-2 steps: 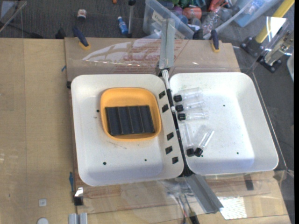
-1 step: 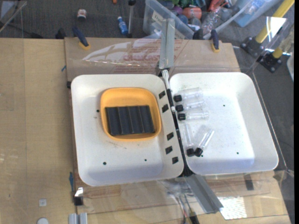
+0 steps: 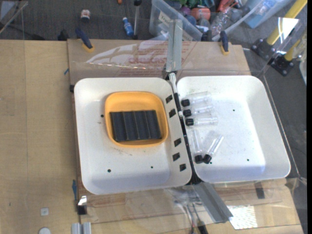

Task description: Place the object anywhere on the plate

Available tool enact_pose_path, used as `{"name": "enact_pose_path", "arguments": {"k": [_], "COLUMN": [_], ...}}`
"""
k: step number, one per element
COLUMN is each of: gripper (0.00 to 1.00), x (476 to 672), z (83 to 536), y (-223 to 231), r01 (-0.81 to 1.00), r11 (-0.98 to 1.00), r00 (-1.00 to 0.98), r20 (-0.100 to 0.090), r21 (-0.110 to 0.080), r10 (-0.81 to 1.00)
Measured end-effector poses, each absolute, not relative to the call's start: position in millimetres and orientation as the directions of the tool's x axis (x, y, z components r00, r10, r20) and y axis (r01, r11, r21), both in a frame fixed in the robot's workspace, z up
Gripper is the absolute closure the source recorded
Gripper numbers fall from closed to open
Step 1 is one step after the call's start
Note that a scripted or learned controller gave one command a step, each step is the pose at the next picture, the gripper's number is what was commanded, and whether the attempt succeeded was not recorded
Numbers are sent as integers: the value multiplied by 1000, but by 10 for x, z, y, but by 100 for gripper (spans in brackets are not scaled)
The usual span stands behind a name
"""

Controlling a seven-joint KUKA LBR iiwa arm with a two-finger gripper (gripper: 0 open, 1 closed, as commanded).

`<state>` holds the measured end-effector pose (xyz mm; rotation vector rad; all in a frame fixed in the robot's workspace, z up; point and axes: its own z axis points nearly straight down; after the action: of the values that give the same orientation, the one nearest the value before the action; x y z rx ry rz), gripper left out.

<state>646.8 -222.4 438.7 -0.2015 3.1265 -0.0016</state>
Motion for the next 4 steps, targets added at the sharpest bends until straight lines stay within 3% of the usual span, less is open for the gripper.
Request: {"name": "enact_pose_path", "arguments": {"k": [1, 2, 3, 4], "gripper": [100, 100, 100, 100], "x": [6682, 6680, 6681, 6679], "z": [4388, 4386, 4383, 4377], "y": [-2214, -2219, -2217, -2216], "r01": [-452, -784, -921, -1000], "r11": [892, 620, 389, -24], "r00": [-892, -620, -389, 24], "r20": [-12, -9, -6, -2], "r21": [-7, -10, -11, -11], "r10": [-452, -784, -921, -1000]}}
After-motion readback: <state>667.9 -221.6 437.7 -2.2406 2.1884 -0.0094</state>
